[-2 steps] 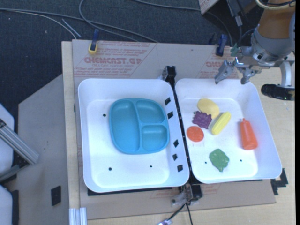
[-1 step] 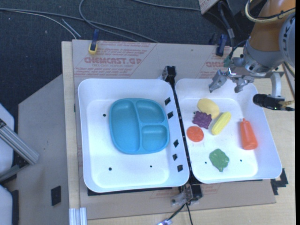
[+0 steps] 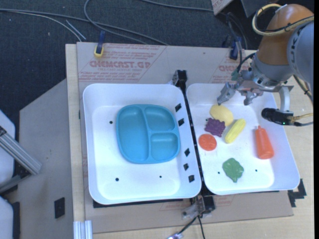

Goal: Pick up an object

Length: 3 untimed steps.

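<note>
My gripper (image 3: pixel 235 96) hangs open over the back of the right bin (image 3: pixel 284 180), its two fingers spread apart with nothing between them. Just below it lies a yellow lemon-like piece (image 3: pixel 222 114). Beside that sit a purple grape bunch (image 3: pixel 215 127), a yellow corn cob (image 3: pixel 235 131) and an orange-red round piece (image 3: pixel 208 142). A green leafy piece (image 3: pixel 233 168) lies nearer the front. An orange carrot-like piece (image 3: pixel 263 142) lies at the right side of the bin.
The left bin (image 3: pixel 99 178) holds a blue divided plate (image 3: pixel 147 133). A black divider with clips (image 3: pixel 185 128) runs between the bins. Cables and a black connector (image 3: pixel 275 115) trail at the right of the gripper. Cardboard (image 3: pixel 124 59) underlies both bins.
</note>
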Tool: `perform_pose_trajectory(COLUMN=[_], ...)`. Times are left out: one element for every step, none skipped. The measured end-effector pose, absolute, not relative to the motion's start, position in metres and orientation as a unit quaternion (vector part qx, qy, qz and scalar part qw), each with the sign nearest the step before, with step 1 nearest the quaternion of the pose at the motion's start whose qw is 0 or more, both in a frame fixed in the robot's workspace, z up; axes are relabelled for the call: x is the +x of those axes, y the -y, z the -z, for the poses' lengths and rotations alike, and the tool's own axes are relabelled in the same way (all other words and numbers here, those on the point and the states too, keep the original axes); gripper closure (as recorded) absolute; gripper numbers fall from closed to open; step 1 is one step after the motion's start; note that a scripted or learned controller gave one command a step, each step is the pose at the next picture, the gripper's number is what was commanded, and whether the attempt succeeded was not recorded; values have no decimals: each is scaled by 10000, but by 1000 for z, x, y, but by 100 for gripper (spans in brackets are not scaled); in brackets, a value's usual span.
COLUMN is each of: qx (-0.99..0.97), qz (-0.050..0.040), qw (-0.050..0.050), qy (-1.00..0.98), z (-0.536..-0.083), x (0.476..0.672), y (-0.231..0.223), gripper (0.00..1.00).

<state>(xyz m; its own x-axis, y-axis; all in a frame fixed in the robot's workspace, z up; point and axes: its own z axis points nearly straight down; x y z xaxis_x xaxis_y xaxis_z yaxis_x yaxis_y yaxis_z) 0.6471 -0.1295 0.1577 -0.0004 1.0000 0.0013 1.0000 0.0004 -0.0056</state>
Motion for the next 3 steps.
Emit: perform_pose_trajectory(qx=[-7069,-7067,-7066], qz=[-14,8,22], qw=[25,-1,-29], qy=[7073,7075,7076], z=[-115,-130,-194], x=[644,646,650], y=[127,127,122], gripper=[0,100,100])
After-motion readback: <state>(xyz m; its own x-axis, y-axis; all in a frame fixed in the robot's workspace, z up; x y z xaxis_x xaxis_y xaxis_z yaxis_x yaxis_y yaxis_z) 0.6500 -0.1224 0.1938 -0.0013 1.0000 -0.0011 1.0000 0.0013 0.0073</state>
